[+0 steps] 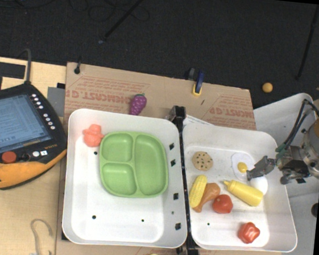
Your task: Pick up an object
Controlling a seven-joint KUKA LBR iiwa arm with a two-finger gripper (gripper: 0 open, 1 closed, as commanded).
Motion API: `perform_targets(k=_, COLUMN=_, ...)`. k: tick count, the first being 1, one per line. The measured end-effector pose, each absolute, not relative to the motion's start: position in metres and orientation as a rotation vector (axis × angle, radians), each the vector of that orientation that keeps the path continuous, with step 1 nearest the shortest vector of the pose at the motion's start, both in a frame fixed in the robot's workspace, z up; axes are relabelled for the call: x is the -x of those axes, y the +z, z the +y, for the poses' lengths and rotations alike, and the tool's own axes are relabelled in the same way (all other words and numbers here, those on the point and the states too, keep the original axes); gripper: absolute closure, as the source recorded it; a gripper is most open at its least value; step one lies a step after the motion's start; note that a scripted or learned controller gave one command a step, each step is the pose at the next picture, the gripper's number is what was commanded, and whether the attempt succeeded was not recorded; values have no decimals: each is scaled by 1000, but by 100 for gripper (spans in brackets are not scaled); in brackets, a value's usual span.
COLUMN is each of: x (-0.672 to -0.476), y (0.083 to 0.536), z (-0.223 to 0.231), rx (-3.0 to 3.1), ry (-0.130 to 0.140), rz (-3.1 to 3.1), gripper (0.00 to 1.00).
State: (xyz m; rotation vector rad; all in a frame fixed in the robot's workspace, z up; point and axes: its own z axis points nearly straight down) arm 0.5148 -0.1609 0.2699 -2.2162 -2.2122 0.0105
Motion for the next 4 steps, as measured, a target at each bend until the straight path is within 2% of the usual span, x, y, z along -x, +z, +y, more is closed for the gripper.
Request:
perform_targets(k=1, x=-517, y=275, z=-161, rx=2221, ry=2, rz=-2221, gripper=0)
perform_targets(k=4, x=-517, y=142, z=-155, rx=2215, ry=4, rz=-2219, gripper=0)
